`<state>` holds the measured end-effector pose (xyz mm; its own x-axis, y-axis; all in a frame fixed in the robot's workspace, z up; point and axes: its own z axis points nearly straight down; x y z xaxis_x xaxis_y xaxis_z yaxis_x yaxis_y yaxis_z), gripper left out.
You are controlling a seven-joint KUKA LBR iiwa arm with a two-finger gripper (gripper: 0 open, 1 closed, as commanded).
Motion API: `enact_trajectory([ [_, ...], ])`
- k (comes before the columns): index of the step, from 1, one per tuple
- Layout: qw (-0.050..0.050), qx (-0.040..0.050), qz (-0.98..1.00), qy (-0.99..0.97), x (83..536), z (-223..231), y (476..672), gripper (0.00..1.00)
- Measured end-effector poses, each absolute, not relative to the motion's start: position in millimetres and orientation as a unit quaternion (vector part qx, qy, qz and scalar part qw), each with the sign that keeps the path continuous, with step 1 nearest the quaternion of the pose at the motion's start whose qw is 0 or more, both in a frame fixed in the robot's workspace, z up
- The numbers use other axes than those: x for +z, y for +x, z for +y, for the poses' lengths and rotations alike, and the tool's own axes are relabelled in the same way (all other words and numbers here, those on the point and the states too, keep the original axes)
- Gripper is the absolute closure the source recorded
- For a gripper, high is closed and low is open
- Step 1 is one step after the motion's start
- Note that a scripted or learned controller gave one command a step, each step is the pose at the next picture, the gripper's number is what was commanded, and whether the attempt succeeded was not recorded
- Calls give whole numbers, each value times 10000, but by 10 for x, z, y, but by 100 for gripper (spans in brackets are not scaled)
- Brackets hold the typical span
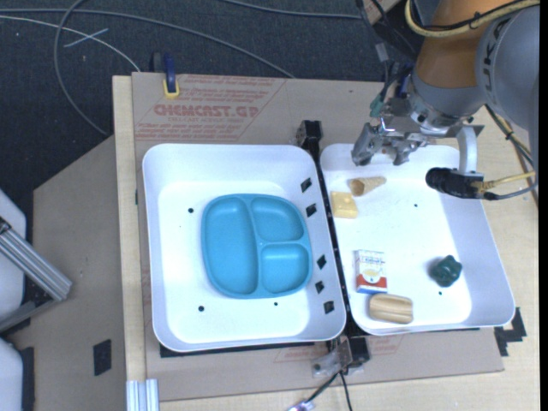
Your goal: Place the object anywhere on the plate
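1. Nearest the camera, in the front of the right bin (501,281), a tan bread-roll-shaped piece (390,308) lies just in front of a small red and white carton (371,272), the two almost touching. A dark green lump (445,271) sits apart from them toward the bin's right wall. All three lie loose, probably scattered as candidates for picking.

2. In the middle of the left bin (163,229), a blue divided plate (255,245) lies flat with bare compartments. Being the goal, it sits alone and central, likely so that a drop anywhere over it will land.

3. Further back in the right bin, a pale yellow block (343,205) rests close to the divider between the bins. Just behind it is a cone-shaped tan piece (367,185). Which object the task means cannot be told; nothing is on the plate yet.

4. At the far edge of the right bin, the pincer (383,148) hangs low just behind the cone-shaped piece. Its fingers appear spread with nothing between them, so I judge it released and poised to grasp something at the back of the bin.

5. Beyond, the tabletop (128,161) carries a clamped board and loose cables.
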<state>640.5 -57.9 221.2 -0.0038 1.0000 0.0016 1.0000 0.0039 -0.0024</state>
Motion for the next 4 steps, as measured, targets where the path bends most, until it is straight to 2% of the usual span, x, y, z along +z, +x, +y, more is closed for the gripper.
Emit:
enact_trajectory([
  [1,16,-1,-7089,-7053,2288,21,6328,100],
  [4,2,-11,-7089,-7053,2141,1682,6366,100],
])
